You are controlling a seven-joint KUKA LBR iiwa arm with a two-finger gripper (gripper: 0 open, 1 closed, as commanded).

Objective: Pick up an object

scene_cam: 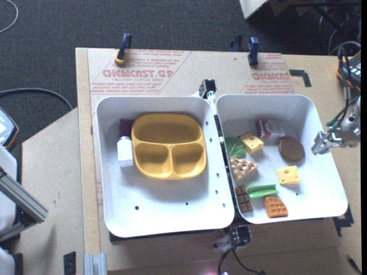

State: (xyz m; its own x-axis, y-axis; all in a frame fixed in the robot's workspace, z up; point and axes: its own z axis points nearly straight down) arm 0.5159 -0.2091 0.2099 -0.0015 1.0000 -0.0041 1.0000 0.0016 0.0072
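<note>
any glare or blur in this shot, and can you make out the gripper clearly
Camera view: soft and low in detail overall, with the white bins bright but not blown out; small food items lack sharp edges; the gripper at the right bin's rim is blurry, too smeared to judge.

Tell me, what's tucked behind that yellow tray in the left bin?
Beside the yellow tray, at its left edge, stands a small white bottle, with something dark red peeking out behind. The tray covers the rest.

Blue clamps (253,51) on the bench's (86,125) far edge; cables (34,93) on dark floor
</note>
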